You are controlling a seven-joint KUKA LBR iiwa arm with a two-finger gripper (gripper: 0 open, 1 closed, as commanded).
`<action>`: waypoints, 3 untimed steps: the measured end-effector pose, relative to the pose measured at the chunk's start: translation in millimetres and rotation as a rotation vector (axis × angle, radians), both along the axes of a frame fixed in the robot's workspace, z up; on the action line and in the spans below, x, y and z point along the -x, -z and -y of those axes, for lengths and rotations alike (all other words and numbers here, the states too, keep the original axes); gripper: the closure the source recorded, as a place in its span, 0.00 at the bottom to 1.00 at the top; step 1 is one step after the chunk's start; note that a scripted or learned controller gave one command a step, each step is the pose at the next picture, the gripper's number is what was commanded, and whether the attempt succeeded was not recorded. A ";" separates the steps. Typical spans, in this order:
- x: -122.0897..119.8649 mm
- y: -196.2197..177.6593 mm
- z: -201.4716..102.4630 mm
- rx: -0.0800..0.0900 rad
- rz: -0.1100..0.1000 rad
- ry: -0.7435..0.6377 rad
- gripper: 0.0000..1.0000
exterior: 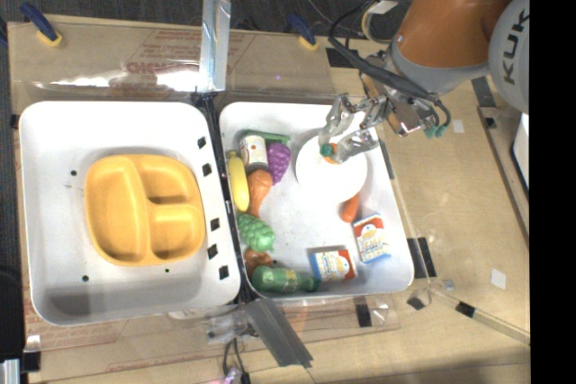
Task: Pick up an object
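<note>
Small orange-green toy piece [333, 154] sitting between fingers of gripper [340, 142], above white plate [346, 184] in right bin [396, 220], upper part. Looking pinched, grip narrow, though contact blurry. Prob light, hard plastic, slick; slipping risk if held by tip, so gripping across mid-body better. Lying nearby: orange carrot [350, 209] at plate edge, milk carton [370, 239] just below it, purple grapes [280, 161] and banana [238, 183] twd bin's left wall. Sitting well apart in left bin [45, 193]: yellow divided tray [144, 208].
</note>
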State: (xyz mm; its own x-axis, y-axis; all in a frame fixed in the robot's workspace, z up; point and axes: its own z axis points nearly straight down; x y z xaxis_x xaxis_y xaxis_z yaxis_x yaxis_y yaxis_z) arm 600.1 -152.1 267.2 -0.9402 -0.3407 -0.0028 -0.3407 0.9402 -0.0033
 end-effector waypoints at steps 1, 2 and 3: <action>7.7 16.7 -22.0 -0.002 -0.003 -0.109 1.00; 6.3 5.2 -22.4 0.000 0.002 -0.111 1.00; -54.1 16.8 -38.5 -0.002 -0.002 -0.227 1.00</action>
